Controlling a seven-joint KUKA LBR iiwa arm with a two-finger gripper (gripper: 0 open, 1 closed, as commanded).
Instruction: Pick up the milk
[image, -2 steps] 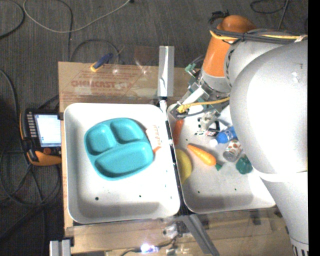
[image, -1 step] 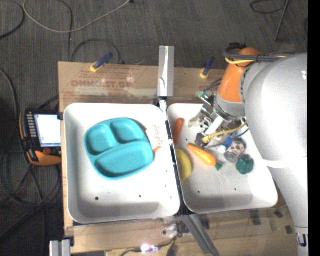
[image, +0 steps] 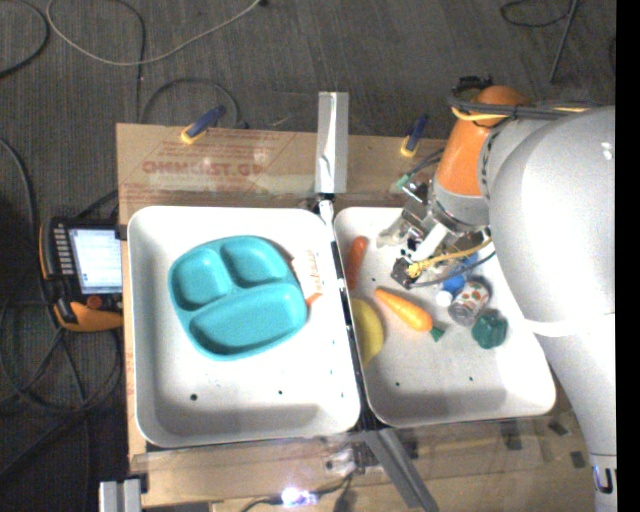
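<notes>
The milk (image: 309, 273) looks like a small white carton with orange markings. It lies in the left bin (image: 150, 330), against the right rim of a teal divided plate (image: 238, 295) and close to the wall between the bins. My gripper (image: 408, 238) hangs over the back part of the right bin (image: 480, 395), well to the right of the milk and apart from it. Nothing shows in its grasp.
In the right bin lie a red sausage (image: 357, 258), an orange carrot (image: 404, 309), a yellow fruit (image: 368, 330), a small can (image: 469, 300) and a dark green thing (image: 489, 329). The big white arm body (image: 565, 230) covers the bin's right side.
</notes>
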